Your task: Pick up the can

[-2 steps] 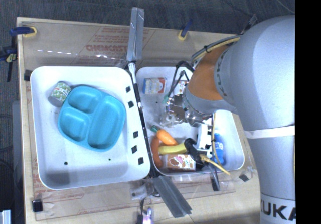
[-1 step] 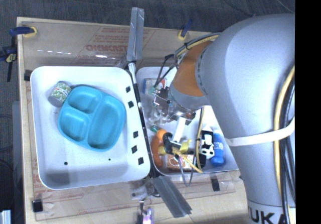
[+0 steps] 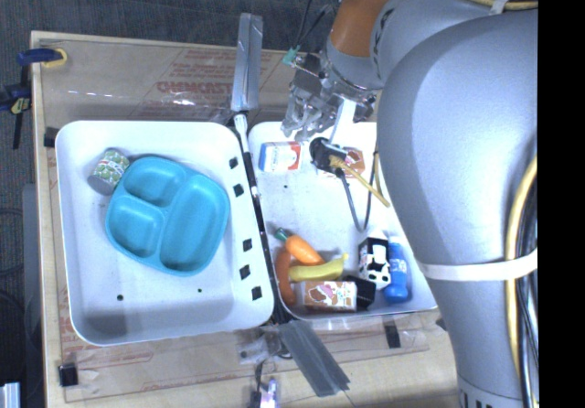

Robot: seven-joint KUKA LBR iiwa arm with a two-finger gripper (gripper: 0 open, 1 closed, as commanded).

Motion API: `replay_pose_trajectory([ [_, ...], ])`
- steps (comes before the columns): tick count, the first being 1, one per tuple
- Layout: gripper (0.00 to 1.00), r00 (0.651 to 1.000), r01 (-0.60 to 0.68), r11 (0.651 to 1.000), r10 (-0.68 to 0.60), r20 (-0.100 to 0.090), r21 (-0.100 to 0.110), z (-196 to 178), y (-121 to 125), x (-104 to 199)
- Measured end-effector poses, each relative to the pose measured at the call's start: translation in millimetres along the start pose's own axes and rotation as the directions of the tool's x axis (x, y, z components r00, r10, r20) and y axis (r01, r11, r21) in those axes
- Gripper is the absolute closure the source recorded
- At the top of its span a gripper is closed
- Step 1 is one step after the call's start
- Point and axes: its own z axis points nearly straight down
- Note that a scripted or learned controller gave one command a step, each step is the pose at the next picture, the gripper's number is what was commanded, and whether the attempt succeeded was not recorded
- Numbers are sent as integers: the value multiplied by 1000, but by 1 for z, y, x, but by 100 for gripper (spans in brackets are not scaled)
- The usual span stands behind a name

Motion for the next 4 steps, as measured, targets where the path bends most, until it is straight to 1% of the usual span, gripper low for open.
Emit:
replay_pose_trajectory([
  [1,100,998,61,998,-61,0,2,-32,-100,6],
  [2,100,999,32,999,-32,2,2,-50,-105,51],
  [3,100,999,44,999,-44,5,9,-58,-106,53],
  [4,100,995,-99,995,99,2,1,-107,-106,59],
])
